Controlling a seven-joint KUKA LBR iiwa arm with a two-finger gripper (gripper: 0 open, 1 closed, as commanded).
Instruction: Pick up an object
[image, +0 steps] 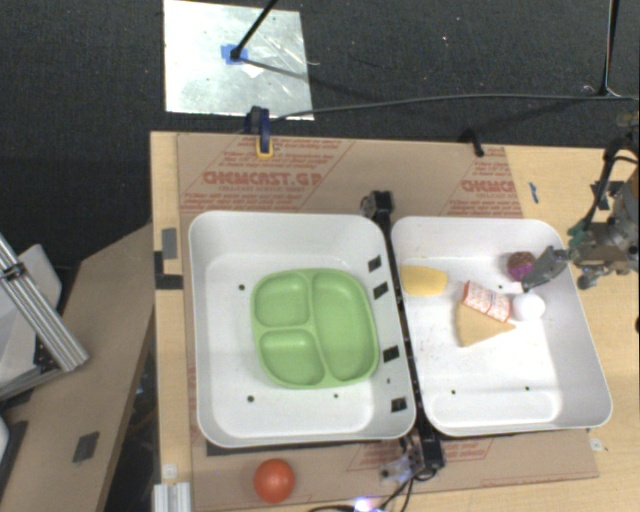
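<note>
An orange ball (274, 479) lies on the bench (500, 480) in front of the left bin (215, 300), which holds a green divided plate (313, 327). In the right bin (585, 395) a tan wedge (480, 329), red-white packet (487, 301), white ball (529, 306), yellow piece (424, 281) and purple ball (521, 265) cluster. The hand (553, 265) sits beside the purple ball; its grip cannot be told.

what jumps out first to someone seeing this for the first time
The bright green divided tray sits alone in the left bin. In the right bin a small cluster lies near the far right: a yellow piece, a tan wedge, a white ball and a purple ball, with the gripper right beside them. An orange ball rests outside, in front of the left bin.
</note>
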